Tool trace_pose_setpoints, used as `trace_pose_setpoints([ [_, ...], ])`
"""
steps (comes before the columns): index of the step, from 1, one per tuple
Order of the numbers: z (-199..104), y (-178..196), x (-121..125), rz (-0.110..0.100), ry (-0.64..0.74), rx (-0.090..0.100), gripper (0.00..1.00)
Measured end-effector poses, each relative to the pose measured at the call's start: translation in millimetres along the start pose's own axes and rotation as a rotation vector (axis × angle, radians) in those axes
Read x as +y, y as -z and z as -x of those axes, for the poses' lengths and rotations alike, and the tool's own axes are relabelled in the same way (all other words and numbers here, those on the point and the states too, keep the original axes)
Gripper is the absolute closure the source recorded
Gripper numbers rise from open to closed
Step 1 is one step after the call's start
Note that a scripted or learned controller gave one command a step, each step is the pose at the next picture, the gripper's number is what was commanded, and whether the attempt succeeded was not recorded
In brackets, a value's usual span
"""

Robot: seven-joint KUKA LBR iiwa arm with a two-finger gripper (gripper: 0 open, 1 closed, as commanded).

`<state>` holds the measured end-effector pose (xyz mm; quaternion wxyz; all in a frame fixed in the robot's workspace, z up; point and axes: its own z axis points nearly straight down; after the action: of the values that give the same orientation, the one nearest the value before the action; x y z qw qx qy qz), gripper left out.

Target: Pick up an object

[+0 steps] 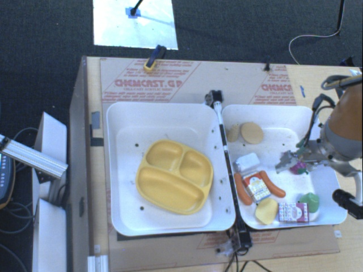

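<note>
1. Two shallow white bins sit side by side on a bench [170, 75] covered with printed brown sheeting.
2. The left bin [122, 169] holds a yellow divided plate [174, 175], lying flat near its centre.
3. The right bin [326, 194] holds a scatter of toy food: two tan round discs [251, 132] near the back, a white block [247, 162], two orange sausages [274, 186] flanking a small printed card [259, 188], a yellow wedge [266, 211], a red-and-white carton [294, 212], and a green piece [309, 200].
4. The grey arm [346, 123] reaches in from the right over the right bin.
5. The gripper [295, 162] hangs low by a small purple object [298, 168]; whether it is apart or together cannot be told.
</note>
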<state>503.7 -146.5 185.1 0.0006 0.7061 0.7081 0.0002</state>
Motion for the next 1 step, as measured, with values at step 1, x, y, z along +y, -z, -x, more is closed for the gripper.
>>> trace_pose_setpoints([
  [1,-3.5,-79.5,-17.8,-0.002,-0.002,0.001,0.0],
])
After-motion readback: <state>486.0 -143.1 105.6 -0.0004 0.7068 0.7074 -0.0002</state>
